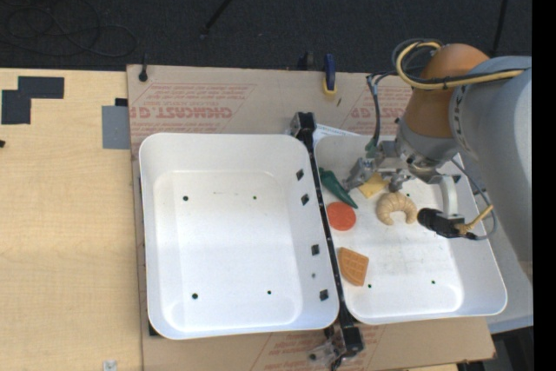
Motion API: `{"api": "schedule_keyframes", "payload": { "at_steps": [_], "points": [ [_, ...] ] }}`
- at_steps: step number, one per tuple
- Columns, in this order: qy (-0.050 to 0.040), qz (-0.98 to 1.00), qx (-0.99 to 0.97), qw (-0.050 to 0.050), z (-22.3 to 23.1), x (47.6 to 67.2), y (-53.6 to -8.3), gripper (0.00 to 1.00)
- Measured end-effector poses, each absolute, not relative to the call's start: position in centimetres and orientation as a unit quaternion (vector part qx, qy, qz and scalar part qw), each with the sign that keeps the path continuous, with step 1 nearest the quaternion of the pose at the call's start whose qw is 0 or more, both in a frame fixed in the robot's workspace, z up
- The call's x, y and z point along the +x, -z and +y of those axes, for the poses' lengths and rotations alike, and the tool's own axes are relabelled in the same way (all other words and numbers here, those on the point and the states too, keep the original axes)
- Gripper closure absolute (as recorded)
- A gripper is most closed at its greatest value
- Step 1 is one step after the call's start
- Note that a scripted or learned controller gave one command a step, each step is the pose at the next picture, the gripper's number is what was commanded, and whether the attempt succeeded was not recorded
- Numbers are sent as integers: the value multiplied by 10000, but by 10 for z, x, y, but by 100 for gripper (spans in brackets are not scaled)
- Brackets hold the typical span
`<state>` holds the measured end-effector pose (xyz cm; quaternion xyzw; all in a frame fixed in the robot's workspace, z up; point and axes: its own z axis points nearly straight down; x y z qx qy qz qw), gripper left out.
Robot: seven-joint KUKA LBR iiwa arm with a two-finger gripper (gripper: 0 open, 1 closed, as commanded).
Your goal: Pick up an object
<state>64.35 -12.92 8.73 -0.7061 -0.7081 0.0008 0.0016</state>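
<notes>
Two shallow white plastic bins sit side by side on the bench [61, 213]; the left bin [165, 178] has smooth walls; the right bin [460, 291] carries five small things: a curved tan croissant [396, 206], a round orange-red disc [341, 217], a flat ridged tan cracker [353, 266], a pointed green piece [335, 187] and a pale yellow block [372, 187]; the gripper [379, 170] hangs just above the yellow block, and I cannot tell how far its jaws stand apart.

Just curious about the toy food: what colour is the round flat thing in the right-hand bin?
The round piece is red-orange, seen in the overhead camera view.
</notes>
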Motion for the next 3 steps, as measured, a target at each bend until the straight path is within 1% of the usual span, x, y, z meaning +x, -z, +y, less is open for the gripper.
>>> {"api": "schedule_keyframes", "payload": {
  "at_steps": [1, 2, 3],
  "points": [
    [-91, -7063, -7079, -30, -93, 641, -89, 0],
    [-56, -7057, -7085, 40, -89, 641, -98, 100],
    [-72, -7060, -7082, 31, -90, 641, -97, 0]
  ]
}}
